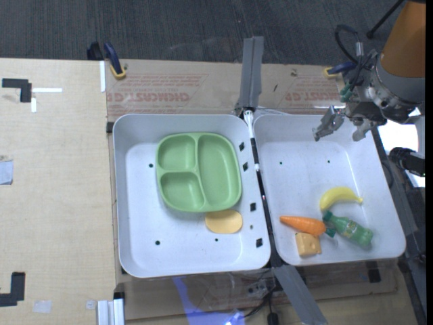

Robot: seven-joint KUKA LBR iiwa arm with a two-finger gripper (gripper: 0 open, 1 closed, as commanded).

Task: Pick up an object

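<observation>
My gripper (pixel 342 130) hangs over the far edge of the right bin (pixel 298 147), open, with nothing between its fingers. The objects lie well in front of it, in the near part of that bin: a yellow banana (pixel 340 196), an orange carrot (pixel 303 223), a green bottle (pixel 349 228) lying on its side, and a tan bread-like piece (pixel 308 244). The carrot's tip touches the bottle's cap end. The bread piece sits right under the carrot.
The left bin (pixel 135 202) holds a green divided plate (pixel 199 171) and a flat yellow-tan disc (pixel 224 221) at the plate's near edge. A grey divider bar (pixel 252 73) stands behind the seam between the bins. Cables trail from the arm at the upper right.
</observation>
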